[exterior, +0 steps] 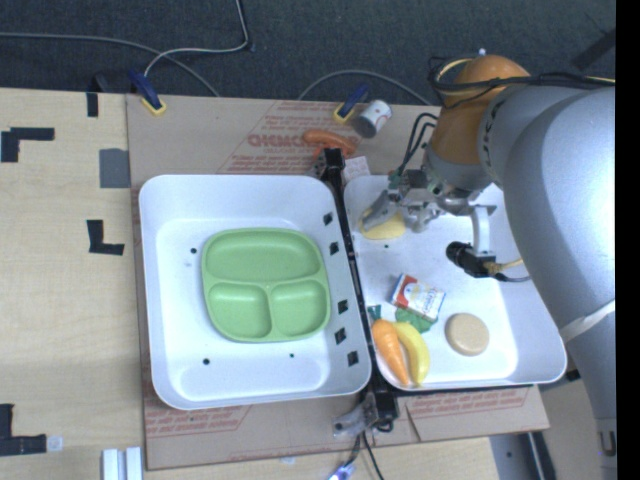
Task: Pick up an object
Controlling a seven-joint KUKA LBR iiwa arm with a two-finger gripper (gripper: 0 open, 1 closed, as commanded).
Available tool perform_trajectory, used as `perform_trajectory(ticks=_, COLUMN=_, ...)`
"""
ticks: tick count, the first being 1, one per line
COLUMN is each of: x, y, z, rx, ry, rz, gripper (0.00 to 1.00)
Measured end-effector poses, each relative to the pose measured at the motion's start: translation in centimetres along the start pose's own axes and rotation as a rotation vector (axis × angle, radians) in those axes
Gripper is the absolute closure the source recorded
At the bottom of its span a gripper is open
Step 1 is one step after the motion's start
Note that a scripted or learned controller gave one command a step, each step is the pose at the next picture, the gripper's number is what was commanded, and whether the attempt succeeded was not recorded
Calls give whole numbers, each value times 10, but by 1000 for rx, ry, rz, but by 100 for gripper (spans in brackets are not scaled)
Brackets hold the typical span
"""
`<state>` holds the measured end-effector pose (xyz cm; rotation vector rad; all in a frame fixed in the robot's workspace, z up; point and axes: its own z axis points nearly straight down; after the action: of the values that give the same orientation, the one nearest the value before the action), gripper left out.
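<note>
The camera view looks down on two shallow white plastic bins standing side by side on a brown cardboard sheet [250, 148]. The cardboard carries red printed writing, but the letters appear upside down and they are too blurred to read.

In the left white bin [165, 268] lies a light green plastic plate with three compartments [266, 283].

In the right white bin [530, 353] the two-finger gripper [392, 208] of the grey arm with the orange band [470, 133] is low at the far end of the bin. It is directly over a pale yellow rounded object [384, 230]. It cannot be told if the gripper is open or closed, nor if it touches the yellow object.

Nearer to the camera in the same bin there is a small carton with red, white and green print [418, 298]; its label is too small to read. Just beside it lies a round beige biscuit-like disc [467, 333]. At the near left corner an orange toy carrot [388, 350] and a yellow toy banana [415, 353] lie touching each other.

Beyond the bins, on the cardboard, lies an orange-red sausage-shaped object [330, 140] and a small grey cylinder [372, 118].
</note>
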<state>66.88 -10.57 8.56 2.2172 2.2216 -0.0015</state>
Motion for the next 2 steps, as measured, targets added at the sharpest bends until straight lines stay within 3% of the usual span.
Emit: perform_trajectory(ticks=2, x=6, y=0, z=0, rx=0, ry=-1, rz=2, gripper=0)
